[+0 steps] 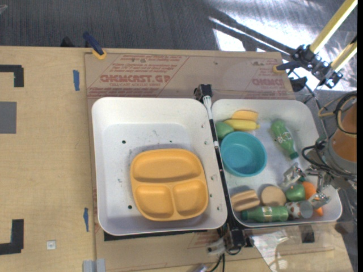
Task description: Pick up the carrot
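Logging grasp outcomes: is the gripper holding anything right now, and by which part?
Cannot be told. The gripper sits low over the carrot in the right bin, but no grasp is clearly visible.

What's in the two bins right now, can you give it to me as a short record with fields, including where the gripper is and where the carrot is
left bin: yellow divided plate
right bin: blue bowl, banana, two green bottles, bread roll, carrot
carrot place: near right corner of the right bin, amid other toys
gripper: low over that corner, at the carrot
carrot held: cannot tell
arm: enters from the right
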### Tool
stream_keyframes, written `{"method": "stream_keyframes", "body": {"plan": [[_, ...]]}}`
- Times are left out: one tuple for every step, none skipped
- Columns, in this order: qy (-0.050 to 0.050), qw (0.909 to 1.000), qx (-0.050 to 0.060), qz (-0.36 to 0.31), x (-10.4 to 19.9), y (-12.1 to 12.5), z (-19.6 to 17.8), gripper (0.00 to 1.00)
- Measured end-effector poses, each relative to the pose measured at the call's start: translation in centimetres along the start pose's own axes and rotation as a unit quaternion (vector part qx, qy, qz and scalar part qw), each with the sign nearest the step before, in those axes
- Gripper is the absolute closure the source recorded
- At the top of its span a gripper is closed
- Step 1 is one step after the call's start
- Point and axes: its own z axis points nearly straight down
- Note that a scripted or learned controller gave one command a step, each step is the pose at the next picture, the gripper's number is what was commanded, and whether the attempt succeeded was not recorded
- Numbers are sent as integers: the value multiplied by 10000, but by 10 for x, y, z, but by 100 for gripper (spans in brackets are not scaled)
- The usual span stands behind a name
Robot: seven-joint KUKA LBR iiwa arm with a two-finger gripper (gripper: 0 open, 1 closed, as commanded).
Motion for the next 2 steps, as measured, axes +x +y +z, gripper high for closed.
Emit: {"method": "stream_keyframes", "body": {"plan": [[-37,9971,21,763,-90,-63,3,0],[-19,9588,25,2840,-49,-40,2,0]]}}
